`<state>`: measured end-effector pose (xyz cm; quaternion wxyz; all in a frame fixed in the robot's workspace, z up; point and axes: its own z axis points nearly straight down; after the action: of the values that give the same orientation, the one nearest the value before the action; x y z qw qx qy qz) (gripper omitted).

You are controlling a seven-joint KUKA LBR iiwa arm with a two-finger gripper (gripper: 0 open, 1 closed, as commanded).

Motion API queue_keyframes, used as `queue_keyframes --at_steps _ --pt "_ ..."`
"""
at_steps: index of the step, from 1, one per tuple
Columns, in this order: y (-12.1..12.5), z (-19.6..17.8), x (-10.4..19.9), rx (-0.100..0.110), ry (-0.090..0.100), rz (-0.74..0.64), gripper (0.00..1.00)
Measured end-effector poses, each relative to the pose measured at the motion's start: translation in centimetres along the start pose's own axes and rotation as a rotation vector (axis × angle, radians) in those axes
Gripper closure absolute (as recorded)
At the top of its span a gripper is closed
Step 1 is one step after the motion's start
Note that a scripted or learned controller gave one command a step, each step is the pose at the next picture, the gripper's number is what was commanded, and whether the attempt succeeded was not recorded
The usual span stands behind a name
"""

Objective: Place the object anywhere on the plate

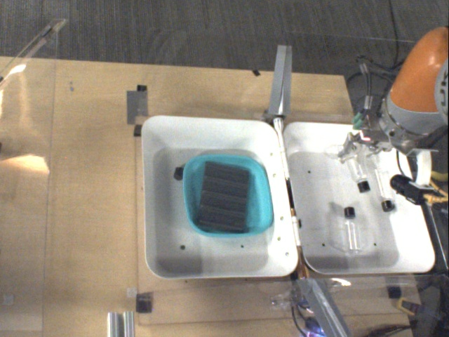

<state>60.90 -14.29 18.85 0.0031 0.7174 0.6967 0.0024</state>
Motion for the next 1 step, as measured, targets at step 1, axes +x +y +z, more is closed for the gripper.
queue_keyframes --at_steps 1 --pt "-2.61 0.29 8.25 0.003 0.002 -0.121 1.00"
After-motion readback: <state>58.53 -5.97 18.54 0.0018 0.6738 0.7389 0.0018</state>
